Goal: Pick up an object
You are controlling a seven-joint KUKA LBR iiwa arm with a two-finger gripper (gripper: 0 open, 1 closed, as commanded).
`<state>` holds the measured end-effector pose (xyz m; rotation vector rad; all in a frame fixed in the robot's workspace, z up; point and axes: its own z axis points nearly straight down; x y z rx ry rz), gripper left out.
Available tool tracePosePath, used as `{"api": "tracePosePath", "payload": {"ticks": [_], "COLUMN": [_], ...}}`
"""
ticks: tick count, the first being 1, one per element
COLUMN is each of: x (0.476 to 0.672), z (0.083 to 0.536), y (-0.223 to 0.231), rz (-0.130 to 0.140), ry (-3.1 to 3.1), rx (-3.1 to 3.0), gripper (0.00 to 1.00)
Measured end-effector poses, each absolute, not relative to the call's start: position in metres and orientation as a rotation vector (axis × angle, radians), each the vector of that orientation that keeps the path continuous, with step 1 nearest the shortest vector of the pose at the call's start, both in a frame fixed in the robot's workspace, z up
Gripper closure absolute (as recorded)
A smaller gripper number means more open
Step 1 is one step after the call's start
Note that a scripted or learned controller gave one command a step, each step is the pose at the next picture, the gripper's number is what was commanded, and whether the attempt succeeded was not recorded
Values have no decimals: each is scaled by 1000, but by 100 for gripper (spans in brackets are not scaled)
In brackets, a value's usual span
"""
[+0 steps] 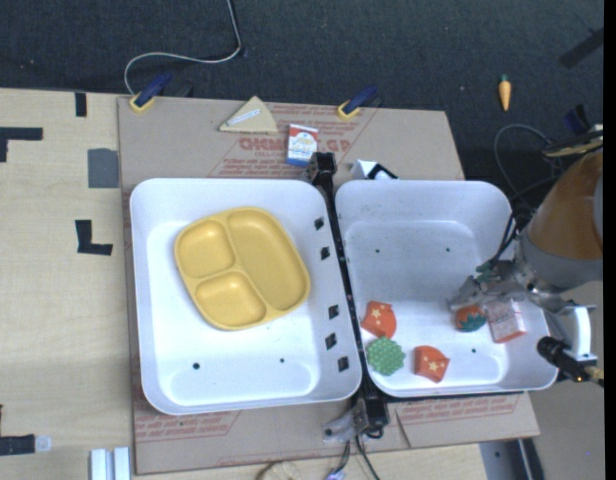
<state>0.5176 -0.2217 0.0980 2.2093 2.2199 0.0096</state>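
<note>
A dark carpeted floor borders a pale wooden bench; a cardboard sheet (408, 138) carries two shallow white bins. The left bin (158, 368) holds a smooth yellow three-compartment tray (241, 266). The right bin (428, 208) holds an orange faceted piece (379, 319), a green knobbly ball (385, 355), a second orange piece (430, 363) and a small teal-and-orange object (471, 318). The gripper (485, 293) sits low over the teal-and-orange object; whether it is open or closed cannot be told. Judged step: descent or grasp at the bin's right side; next, a firm closure and a straight lift are required.
</note>
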Motion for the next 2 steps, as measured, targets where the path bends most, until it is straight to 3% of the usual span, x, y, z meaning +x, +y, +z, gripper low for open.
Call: {"api": "tracePosePath", "payload": {"ticks": [1, 2], "x": [584, 541], "z": [87, 185], "y": [-163, -74], "rz": [7, 3], "ry": [2221, 2225], "rx": [2215, 2218], "gripper": [100, 100]}}
